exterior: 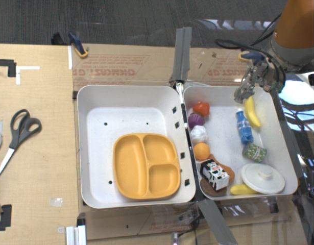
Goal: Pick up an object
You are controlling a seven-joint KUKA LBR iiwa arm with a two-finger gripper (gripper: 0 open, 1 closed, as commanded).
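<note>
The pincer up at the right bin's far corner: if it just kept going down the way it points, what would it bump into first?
Most likely the banana, lying just below the pincer in the right bin. Depth is hard to judge from this slant, so it might reach the bin floor beside it.

light wooden bench top [39, 188] at left, with brown cardboard sheet [126, 68] lying under two white bins [90, 152]. dark ribbed floor [121, 9] behind. scissors [16, 137] near left edge. bright glare at right side.
</note>
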